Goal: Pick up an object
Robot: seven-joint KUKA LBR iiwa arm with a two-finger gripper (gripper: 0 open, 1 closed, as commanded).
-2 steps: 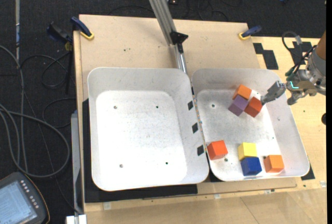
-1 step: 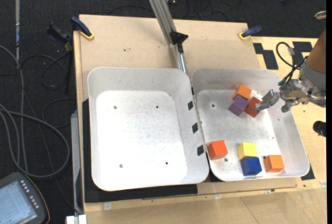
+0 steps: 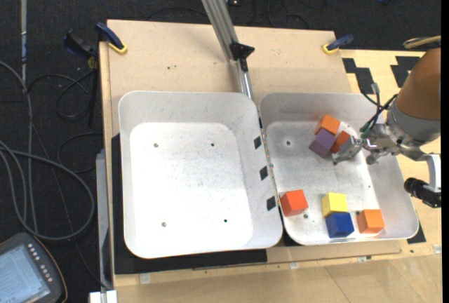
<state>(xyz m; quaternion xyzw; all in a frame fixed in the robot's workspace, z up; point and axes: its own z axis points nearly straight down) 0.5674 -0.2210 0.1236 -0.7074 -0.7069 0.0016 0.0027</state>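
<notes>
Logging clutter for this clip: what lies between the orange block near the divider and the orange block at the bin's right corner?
In the camera view, a yellow block and a blue block sit between them, touching each other.

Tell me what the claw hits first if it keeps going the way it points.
Probably the purple block, just left of the claw, with the orange block above it; depth is unclear from this slanted view.

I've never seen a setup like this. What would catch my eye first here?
Probably the bright blocks in the right bin: an orange block and a purple block clustered near the robot's gripper, which reaches in from the right. Along that bin's near edge sit another orange cube, a yellow one, a blue one and an orange one.
</notes>
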